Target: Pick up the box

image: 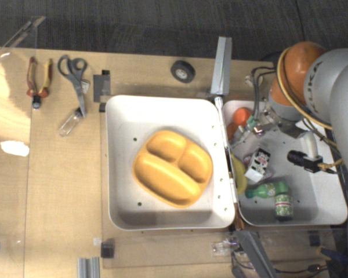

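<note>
The box [258, 162] is small, white with black print. It lies tilted near the middle of the right bin [330, 213]. My gripper [252, 126] hangs over the far left part of that bin, a little beyond the box and apart from it. It is close to an orange round thing [240, 116] in the bin's back corner. The wrist and cables hide the gripper's tips.
A green bottle [271, 190] lies just in front of the box, and a yellow banana-like thing [239, 176] rests against the bin's left wall. The left bin [122, 155] holds a large yellow moulded piece [173, 168]. Scissors [75, 77], pliers [37, 80] and a tape roll [182, 70] lie on the bench.
</note>
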Robot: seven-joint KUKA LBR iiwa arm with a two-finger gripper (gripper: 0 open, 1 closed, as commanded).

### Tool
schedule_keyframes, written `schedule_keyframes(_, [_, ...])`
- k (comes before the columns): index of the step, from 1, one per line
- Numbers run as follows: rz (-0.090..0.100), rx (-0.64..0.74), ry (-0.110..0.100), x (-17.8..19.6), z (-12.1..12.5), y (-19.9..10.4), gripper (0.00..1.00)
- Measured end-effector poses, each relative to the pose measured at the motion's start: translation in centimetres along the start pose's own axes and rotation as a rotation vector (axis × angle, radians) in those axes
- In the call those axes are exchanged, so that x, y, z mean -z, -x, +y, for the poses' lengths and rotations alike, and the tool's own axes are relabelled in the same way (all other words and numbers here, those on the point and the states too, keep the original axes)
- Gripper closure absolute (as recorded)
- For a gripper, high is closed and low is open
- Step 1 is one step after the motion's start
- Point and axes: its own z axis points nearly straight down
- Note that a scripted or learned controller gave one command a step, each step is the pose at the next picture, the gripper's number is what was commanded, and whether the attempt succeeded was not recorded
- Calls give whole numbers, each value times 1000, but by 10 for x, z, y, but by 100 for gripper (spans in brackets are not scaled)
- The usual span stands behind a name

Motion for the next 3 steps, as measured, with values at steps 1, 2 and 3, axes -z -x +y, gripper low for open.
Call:
schedule_keyframes(1, [-7, -171, 17, 102, -39, -9, 0])
schedule_keyframes(2, [-5, -317, 16, 25, -73, -30, 0])
schedule_keyframes(3, [-7, -231, 20, -1, -9, -10, 0])
